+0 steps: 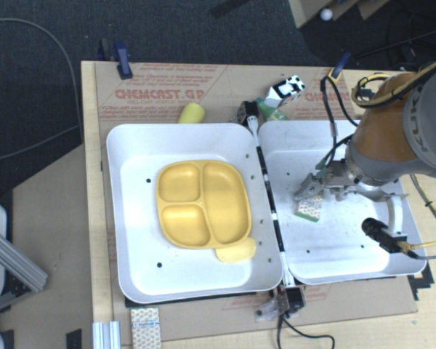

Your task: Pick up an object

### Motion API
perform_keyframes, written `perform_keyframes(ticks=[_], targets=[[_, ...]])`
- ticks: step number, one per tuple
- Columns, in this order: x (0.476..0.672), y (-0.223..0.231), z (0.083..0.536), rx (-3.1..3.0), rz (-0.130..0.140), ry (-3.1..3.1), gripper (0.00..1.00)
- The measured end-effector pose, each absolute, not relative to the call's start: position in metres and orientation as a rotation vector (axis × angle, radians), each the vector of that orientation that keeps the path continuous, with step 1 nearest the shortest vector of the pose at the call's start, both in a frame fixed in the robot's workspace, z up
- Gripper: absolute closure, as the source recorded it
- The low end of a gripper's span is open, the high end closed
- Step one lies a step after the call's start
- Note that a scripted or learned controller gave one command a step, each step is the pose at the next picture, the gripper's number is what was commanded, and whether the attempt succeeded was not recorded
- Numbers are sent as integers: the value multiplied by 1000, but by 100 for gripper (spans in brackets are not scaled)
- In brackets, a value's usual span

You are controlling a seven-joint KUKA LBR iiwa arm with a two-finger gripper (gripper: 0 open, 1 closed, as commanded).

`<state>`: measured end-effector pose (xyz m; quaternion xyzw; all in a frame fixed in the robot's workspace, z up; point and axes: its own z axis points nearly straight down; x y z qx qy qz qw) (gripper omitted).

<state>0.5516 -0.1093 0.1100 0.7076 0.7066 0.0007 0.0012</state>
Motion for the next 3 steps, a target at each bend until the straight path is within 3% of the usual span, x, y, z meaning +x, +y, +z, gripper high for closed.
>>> perform_keyframes(ticks=[1,2,3], targets=[[526,-91,84,2224,-2,2223,0],[529,-107,84,2221,0,2220,0],[529,-106,94,2221,3,2219,100]])
